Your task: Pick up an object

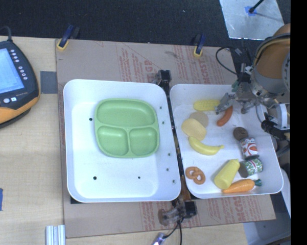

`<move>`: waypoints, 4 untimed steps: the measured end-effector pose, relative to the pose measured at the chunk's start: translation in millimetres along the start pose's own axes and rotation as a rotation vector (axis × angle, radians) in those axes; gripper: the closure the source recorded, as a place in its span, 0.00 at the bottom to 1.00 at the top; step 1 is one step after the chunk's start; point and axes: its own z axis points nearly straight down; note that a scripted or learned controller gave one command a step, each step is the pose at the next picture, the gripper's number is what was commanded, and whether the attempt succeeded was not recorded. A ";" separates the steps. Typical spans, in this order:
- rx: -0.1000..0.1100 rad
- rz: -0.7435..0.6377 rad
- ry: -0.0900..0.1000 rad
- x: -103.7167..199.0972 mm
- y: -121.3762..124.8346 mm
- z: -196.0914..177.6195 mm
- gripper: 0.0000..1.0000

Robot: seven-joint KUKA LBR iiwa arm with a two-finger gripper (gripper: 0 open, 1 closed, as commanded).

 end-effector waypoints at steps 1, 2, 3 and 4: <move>-0.007 0.000 -0.002 18.1 -6.5 7.0 0.00; -0.001 0.003 0.000 -0.5 0.0 -0.2 0.00; -0.008 0.003 -0.003 9.8 -18.2 -4.7 0.00; -0.007 0.002 -0.003 -0.3 -28.8 6.9 0.00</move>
